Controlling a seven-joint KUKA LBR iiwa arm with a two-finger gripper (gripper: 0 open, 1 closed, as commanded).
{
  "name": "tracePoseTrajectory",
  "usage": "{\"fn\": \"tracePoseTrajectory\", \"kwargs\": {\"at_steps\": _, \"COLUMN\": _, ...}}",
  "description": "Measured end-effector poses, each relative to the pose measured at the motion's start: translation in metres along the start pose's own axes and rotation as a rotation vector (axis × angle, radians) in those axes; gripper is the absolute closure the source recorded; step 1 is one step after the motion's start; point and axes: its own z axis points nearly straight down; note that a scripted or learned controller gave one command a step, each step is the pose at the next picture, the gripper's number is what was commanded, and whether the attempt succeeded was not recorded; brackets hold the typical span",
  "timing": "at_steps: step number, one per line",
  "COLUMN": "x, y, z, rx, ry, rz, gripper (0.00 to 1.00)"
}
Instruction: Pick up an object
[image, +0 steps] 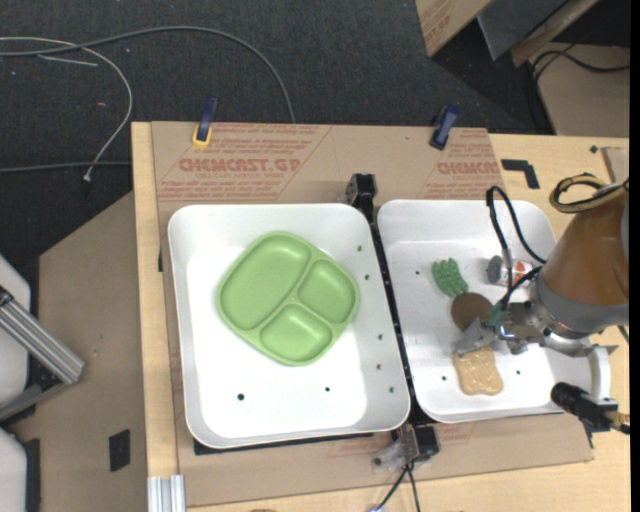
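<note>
The grey arm, its orange band showing above the wrist, reaches in from the right and bends low over the right-hand white bin, with the gripper down among the small objects there. Whether the gripper is clenched or released cannot be told from this angle. A tan, bread-like piece lies on the bin floor just below the gripper, its upper end touching or nearly touching the tool. A round brown object sits just above the gripper, and a green leafy toy lies farther up from it. Well to the gripper's left, in the other white bin, rests a green divided plate.
</note>
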Motion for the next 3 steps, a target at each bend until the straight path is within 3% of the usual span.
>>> {"fn": "tracePoseTrajectory", "kwargs": {"at_steps": 1, "x": 0.001, "y": 0.002, "z": 0.014, "rx": -0.010, "ry": 0.001, "rz": 0.000, "gripper": 0.00}}
{"fn": "tracePoseTrajectory", "kwargs": {"at_steps": 2, "x": 0.001, "y": 0.001, "z": 0.006, "rx": -0.008, "ry": -0.001, "rz": 0.000, "gripper": 1.00}}
{"fn": "tracePoseTrajectory", "kwargs": {"at_steps": 3, "x": 0.000, "y": 0.001, "z": -0.058, "rx": -0.015, "ry": -0.006, "rz": -0.002, "gripper": 1.00}}
